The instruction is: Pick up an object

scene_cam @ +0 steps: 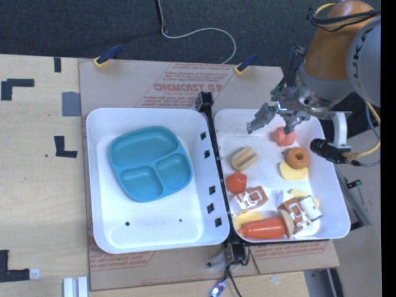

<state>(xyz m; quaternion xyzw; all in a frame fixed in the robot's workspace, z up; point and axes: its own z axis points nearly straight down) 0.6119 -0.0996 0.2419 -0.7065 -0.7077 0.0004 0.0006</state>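
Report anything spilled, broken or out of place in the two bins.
Nothing stands out. The blue tray lies flat in the left bin; the toy foods, like the donut, sit loose inside the right bin.

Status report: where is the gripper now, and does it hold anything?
Gripper over right bin, jaws open, nothing between them. Pink toy just beneath one jaw, not lifted. Donut and hot dog bun close by.

Glossy smooth blue plastic tray (150,163), matt white plastic bins (102,184), rough brown cardboard sheet (179,85), shiny plastic toy foods (266,228)
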